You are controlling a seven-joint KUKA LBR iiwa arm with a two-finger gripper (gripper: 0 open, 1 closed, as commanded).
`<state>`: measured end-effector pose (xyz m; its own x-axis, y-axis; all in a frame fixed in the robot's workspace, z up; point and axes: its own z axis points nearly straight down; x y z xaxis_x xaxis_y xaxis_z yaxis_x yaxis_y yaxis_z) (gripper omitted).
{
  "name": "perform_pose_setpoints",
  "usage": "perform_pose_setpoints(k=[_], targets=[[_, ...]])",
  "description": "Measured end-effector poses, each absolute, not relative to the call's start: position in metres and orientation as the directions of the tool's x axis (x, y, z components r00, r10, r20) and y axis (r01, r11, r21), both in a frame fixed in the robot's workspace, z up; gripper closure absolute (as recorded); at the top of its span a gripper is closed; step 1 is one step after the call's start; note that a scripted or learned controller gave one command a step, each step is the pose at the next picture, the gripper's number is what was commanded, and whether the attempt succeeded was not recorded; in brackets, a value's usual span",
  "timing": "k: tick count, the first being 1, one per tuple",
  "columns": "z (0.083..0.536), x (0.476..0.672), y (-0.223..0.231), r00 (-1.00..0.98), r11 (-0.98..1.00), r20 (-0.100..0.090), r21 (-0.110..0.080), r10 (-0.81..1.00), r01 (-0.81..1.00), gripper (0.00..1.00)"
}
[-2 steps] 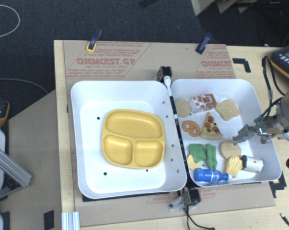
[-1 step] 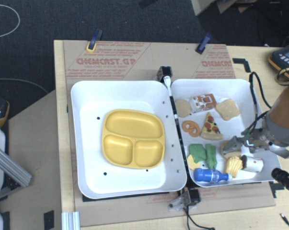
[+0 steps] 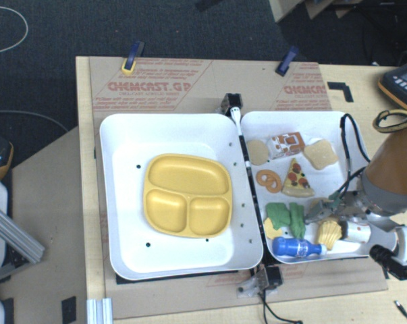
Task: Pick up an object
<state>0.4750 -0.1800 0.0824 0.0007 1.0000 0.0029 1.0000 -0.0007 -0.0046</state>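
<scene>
The blue plastic bottle with a white cap (image 3: 296,248) lies on its side at the near edge of the right white bin (image 3: 257,123), nearest the lens of all the loose items. It is smooth, round and would roll if nudged, so it is probably a poor first target for a pinch from above. Just behind the bottle sit a soft green leafy toy (image 3: 284,216) and a ridged yellow toy piece (image 3: 329,233), crowded close together; that clutter looks like random scatter, not arrangement, which suits a task that only asks for any object to be lifted.

The gripper (image 3: 331,211) is down inside the bin, just behind the yellow piece and beyond the bottle. Dark metal parts overlap there, and whether its fingers are spread or closed cannot be told; nothing is visibly held between them. Farther behind the bottle lie a wedge-shaped pizza slice toy (image 3: 297,179), a brown pretzel (image 3: 268,179), a small printed packet (image 3: 287,144) and two pale bread-like pieces (image 3: 320,154), all matte and flat.

To the left of the bottle, in the neighbouring left white bin (image 3: 115,201), rests a yellow three-compartment plastic tray (image 3: 187,194), glossy and shallow, centred and apparently a landing place.
</scene>
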Motion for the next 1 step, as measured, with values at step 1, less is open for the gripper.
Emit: perform_pose_setpoints(k=[1], targets=[[0.0948,0.4761,-0.1806,0.001,-0.001,0.000,0.001,1.000,1.000,1.00]])
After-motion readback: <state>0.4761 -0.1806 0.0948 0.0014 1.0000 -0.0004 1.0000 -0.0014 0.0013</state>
